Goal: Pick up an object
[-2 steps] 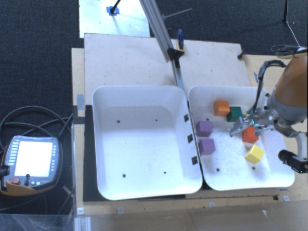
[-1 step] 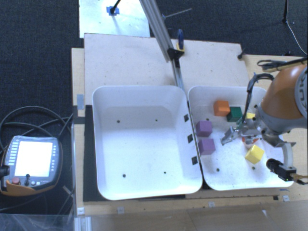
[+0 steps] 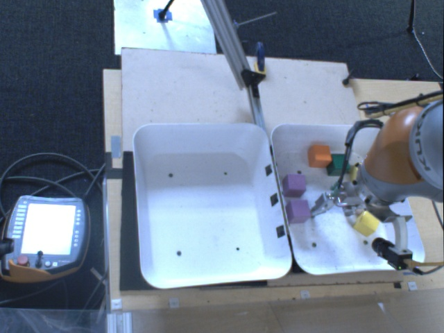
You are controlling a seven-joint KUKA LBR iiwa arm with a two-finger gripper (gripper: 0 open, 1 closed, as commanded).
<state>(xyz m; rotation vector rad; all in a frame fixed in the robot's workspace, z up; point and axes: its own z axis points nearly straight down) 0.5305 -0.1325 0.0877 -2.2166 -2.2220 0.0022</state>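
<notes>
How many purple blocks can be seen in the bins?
2. Both lie in the right bin near its left wall: one purple block, the other just below it in view, beside the gripper. The arm could hide more.

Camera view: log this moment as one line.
end effector in right bin | beside purple block | nothing visibly held | orange block, yellow block untouched

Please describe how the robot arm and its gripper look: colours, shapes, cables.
The arm is thick and rounded, grey with a broad orange band above the wrist. Thin black cables loop over it. The gripper is small, metallic, with thin silvery fingers.
</notes>
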